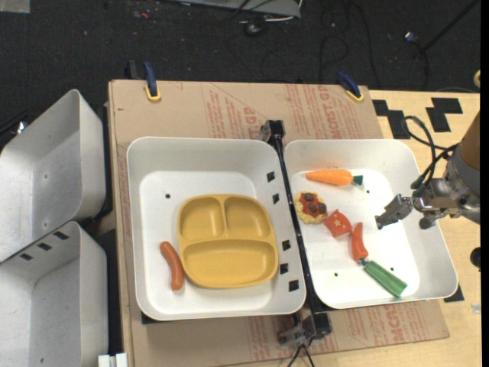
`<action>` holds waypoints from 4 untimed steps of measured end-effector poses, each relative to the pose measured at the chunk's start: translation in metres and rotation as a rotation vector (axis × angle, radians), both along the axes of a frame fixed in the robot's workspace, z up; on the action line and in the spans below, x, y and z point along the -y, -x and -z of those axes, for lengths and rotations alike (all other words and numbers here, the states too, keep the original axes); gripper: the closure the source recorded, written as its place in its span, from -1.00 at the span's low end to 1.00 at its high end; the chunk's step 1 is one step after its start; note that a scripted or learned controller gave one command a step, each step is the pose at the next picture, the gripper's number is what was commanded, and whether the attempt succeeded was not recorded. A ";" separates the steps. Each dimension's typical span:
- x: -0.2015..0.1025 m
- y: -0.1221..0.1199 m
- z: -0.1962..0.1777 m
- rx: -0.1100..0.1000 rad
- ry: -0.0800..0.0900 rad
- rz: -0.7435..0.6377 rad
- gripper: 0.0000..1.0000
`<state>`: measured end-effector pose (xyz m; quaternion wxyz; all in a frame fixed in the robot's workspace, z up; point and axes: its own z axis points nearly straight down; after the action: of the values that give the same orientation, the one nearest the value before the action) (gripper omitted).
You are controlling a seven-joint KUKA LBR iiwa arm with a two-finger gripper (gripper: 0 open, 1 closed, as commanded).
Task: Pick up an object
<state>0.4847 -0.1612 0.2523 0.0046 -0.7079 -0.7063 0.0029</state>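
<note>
Ok, claw (pixel 390 214) over right bin's (pixel 428 277) right edge, can't tell if clenched or released. Nearest pick: red pepper (pixel 357 243) mid-bin, green piece (pixel 384 277) toward near edge. Prob lining up.

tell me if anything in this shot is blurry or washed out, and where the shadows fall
Camera view: the white bins' rims look bright, but the yellow plate and carrot stay sharp; the tool is slightly soft; shadows are faint, lying close under the toys; the floor beyond the bench is very dark.
</note>
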 end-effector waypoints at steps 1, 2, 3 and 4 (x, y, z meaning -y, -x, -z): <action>0.000 -0.002 -0.005 0.010 0.002 -0.003 -1.00; 0.010 -0.001 0.052 0.006 0.001 0.001 -1.00; 0.005 -0.003 0.096 0.005 0.000 -0.001 -1.00; 0.003 0.001 0.139 0.005 0.000 0.000 -1.00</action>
<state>0.4834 -0.1640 0.1130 0.0030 -0.7079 -0.7063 0.0012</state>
